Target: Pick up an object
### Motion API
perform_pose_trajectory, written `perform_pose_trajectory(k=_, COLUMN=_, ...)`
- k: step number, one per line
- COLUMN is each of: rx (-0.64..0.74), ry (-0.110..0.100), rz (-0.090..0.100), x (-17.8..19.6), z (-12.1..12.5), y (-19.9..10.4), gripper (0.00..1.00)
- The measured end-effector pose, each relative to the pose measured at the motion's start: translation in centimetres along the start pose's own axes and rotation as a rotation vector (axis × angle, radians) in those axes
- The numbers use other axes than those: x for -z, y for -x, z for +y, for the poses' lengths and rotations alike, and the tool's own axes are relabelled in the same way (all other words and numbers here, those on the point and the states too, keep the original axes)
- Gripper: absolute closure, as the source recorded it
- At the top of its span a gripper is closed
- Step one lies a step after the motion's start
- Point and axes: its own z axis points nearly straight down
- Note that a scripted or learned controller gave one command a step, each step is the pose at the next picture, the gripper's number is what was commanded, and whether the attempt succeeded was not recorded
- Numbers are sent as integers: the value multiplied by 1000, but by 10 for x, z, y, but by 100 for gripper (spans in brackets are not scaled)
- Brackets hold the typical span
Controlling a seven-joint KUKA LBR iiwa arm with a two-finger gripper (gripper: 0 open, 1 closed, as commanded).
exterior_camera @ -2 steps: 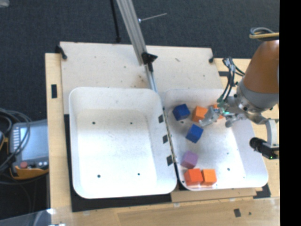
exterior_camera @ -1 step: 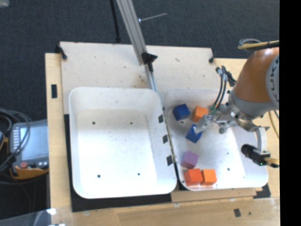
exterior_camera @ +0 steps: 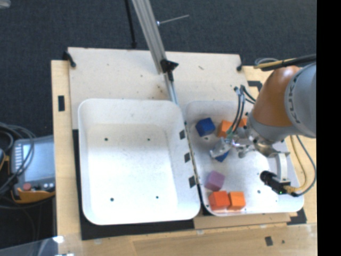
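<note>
My gripper is low over the middle of the right bin, with the grey arm and its orange band reaching in from the right. A small blue piece shows right at the gripper's tip, partly covered by it; I cannot tell whether it is held. A blue cube lies just to the upper left of the gripper. An orange block sits beside that cube, partly behind the wrist. A purple cube rests below the gripper. Two orange blocks lie side by side at the bin's front edge.
The left bin lies beside the right one, sharing a middle rim. A slanted metal pole rises from the bench behind the bins. Cables hang off the wrist over the right bin's right side.
</note>
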Motion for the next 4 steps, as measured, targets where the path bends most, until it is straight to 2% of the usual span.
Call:
perform_pose_trajectory(k=1, rx=1, ry=5, rz=-2, x=-31, z=1, y=1, gripper=0)
perform_pose_trajectory(k=2, rx=-6, ry=9, rz=-1, x=-18, z=2, y=3, gripper=100)
perform_pose_trajectory(k=3, rx=7, ry=11, rz=-2, x=45, z=9, y=5, gripper=100)
perform_pose_trajectory(k=4, rx=8, ry=11, rz=-1, x=93, z=6, y=0, gripper=100)
